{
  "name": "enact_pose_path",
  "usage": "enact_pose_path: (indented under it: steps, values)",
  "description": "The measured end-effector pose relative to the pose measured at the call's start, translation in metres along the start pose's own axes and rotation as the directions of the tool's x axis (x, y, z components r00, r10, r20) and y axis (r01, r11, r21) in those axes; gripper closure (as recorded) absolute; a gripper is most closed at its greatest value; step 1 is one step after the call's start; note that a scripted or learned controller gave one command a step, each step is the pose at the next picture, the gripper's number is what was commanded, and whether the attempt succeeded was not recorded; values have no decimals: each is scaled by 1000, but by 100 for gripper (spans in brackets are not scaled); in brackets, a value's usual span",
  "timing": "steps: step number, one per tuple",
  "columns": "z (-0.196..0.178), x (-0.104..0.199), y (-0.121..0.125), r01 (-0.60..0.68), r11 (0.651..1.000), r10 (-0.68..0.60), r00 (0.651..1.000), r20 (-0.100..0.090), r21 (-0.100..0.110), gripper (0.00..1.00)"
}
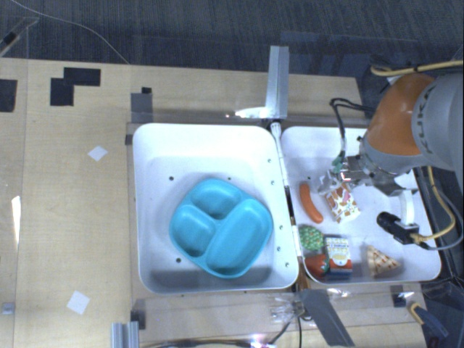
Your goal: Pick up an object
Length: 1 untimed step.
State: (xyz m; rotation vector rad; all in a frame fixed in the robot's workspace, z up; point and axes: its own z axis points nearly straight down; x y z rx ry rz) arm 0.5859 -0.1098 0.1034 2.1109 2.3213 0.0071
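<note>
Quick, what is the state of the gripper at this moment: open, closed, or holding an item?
Gripper: cannot be told. It sits low in the right white bin, directly over a small colourful printed packet.

A pale wooden worktop (65,216) carries two shallow white bins set side by side, their inner rims touching. The left bin (152,194) and the right bin (428,267) sit toward its right part. Black shapes (72,85) and small pale squares (98,152) mark its left part.
</note>
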Motion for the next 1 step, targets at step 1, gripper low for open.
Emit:
enact_pose_path:
  steps: [1]
  values:
    - [-86,54,9,-115,993,115,993,0,3,100]
